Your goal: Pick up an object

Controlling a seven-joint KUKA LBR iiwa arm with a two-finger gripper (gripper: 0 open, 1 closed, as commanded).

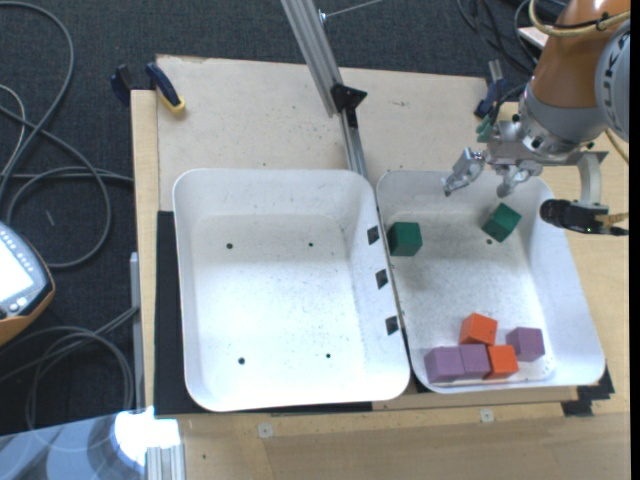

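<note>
Green cubes lie in the right white bin [560, 268]: one dark green block [405, 238] by its left wall, another green block [501, 222] further right, just below the metal two-finger gripper [488, 176], whose fingers hang spread apart, holding nothing.

A robotics laboratory is indicated. Two white bins [270, 288] are set side by side on a plywood bench [250, 118]. An aluminium rail [315, 43] is mounted behind the bins, and a clamp [165, 85] is fixed at the bench's far left corner. Loose black cables [50, 168] are laid on dark carpet left of the bench.
</note>
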